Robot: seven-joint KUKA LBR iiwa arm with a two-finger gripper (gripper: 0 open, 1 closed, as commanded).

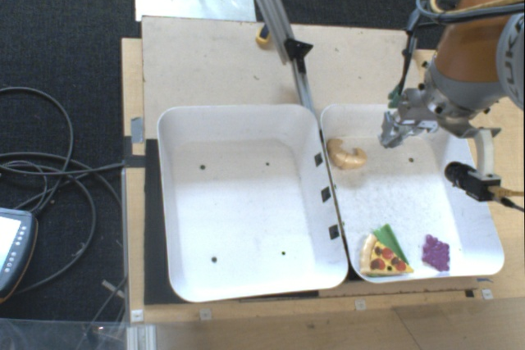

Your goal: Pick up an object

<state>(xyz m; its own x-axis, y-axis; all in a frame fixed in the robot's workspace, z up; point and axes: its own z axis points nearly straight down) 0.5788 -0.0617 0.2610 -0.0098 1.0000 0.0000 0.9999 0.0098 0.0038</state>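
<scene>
The gripper (396, 132) hangs over the right bin (492, 242) just beside the croissant (345, 154), carrying nothing that I can see, and should shift left to centre over it before descending.
</scene>
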